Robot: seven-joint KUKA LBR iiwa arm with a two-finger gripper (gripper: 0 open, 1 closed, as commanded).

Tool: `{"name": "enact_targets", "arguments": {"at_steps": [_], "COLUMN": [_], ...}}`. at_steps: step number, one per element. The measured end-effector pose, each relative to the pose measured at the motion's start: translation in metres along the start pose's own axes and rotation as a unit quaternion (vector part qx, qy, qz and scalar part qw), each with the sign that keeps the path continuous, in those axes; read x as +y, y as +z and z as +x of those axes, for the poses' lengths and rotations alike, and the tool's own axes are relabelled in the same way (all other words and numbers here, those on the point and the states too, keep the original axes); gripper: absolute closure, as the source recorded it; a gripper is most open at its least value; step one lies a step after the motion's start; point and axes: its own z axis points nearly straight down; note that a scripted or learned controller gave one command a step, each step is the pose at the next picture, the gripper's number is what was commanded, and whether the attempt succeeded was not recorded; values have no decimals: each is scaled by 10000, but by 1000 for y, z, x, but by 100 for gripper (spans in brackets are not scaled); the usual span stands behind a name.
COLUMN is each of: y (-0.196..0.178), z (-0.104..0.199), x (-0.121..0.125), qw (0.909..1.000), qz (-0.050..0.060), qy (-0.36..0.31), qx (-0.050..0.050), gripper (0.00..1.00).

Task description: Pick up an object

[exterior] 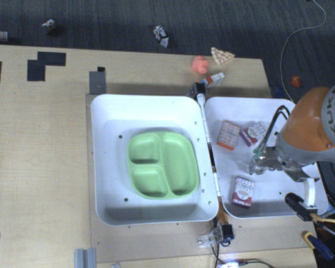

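The right white bin (279,202) holds three small packets. An orange-red carton (229,135) lies at its upper left, and a red and white wrapped packet (253,133) sits just right of it. A red and white box (243,191) lies near the bin's front. My gripper (259,165) hangs over the middle of this bin, below the wrapped packet and up and to the right of the front box. The grey arm with its orange band (304,124) reaches in from the right. I see nothing held in the gripper.
The left white bin (106,149) holds a green divided plate (163,163). Behind the bins on the bench lie a pink ball (199,65), a pizza-slice toy (222,55) and a small tube (213,80). Cables run along the front right corner.
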Motion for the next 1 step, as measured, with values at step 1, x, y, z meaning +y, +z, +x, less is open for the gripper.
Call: {"name": "enact_targets", "arguments": {"at_steps": [1], "y": [0], "z": [0], "x": [0], "qw": [10000], "qz": [1], "qy": [-1], "qx": [1], "gripper": [0]}}
